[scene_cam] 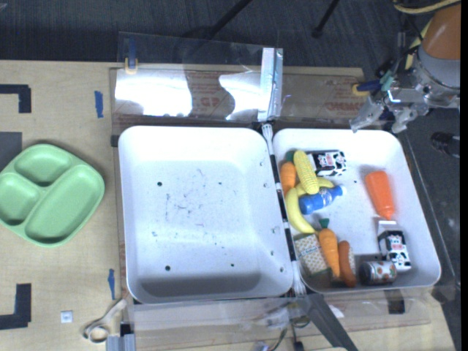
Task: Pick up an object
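Hovering above the far right corner of the right shallow white bin [420, 196], the gripper [387, 115] is empty; how wide it stands, I cannot tell. Toys crowd this bin: a yellow plastic banana [294, 209] touches a yellow corn cob [307, 171]. A descent there may catch two things, or slip.
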Motion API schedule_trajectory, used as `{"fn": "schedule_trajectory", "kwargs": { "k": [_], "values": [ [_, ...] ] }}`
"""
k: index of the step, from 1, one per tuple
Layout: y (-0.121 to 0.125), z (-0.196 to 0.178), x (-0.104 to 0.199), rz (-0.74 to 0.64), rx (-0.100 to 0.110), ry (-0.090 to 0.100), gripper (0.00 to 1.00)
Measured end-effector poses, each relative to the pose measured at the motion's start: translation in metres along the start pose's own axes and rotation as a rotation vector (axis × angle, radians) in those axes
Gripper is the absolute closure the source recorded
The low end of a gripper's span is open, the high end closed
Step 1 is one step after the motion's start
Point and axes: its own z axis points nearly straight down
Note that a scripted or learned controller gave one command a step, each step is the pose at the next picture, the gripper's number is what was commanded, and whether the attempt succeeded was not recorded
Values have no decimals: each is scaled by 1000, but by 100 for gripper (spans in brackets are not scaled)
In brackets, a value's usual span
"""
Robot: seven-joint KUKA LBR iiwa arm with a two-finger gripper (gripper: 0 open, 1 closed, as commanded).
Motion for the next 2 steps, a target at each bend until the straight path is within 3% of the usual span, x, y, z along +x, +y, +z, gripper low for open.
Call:
{"fn": "schedule_trajectory", "kwargs": {
  "k": [1, 2],
  "values": [
    [-43, 53, -30, 90, 2, 0, 0],
    [-99, 70, 10, -59, 2, 1, 0]
  ]
}}
